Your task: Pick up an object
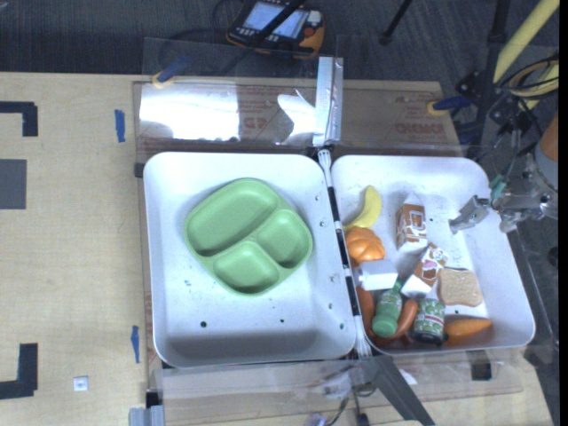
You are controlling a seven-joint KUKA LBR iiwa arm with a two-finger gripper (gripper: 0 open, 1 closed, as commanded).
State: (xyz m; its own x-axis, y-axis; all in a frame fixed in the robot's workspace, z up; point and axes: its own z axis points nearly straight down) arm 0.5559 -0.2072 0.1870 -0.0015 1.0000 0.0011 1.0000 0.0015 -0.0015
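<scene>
Camera view: gripper (479, 209) hangs at the right bin's (461, 169) upper right edge; its grip is unreadable. Toy foods, including a banana (369, 207), lie lower centre-right, apart from it.

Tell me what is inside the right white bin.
The right white bin holds a yellow banana, an orange fruit, a toast slice, a green bottle and small packets. Whatever lies beneath the pile is covered.
</scene>
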